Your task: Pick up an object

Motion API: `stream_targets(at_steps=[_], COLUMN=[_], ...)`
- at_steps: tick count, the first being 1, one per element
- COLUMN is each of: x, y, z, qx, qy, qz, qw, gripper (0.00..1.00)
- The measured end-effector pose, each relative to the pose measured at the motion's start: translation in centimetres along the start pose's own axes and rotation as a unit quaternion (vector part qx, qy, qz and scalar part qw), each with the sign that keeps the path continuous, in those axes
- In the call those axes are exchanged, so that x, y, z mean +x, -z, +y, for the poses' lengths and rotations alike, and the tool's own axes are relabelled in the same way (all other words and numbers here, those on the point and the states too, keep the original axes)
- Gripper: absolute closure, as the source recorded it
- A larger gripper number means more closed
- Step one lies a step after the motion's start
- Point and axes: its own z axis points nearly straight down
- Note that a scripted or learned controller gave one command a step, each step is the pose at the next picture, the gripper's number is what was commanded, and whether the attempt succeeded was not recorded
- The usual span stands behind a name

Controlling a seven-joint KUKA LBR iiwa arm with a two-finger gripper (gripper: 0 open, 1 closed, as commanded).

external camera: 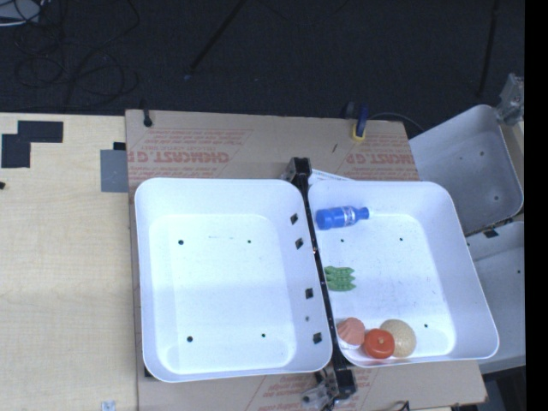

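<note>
Two bins [218, 197], perhaps five objects [342, 217]

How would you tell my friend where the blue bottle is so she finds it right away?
Look at the right white bin, the one holding all the things. At its far edge, near the divider between the bins, a blue bottle lies on its side. It is the only blue thing, apart from the green piece and the round items at the near edge.

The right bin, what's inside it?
The right bin holds a blue bottle, a green toy, and three round things bunched together: pink, red, tan. The red one partly covers its neighbours.
</note>
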Motion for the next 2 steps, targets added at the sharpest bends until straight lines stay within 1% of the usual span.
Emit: stream_targets(at_steps=[2], x=[0.11], y=[1.29], z=[-0.03], qx=[0.000], qy=[0.000], qz=[0.000], qw=[1.0000], gripper=[1.00])
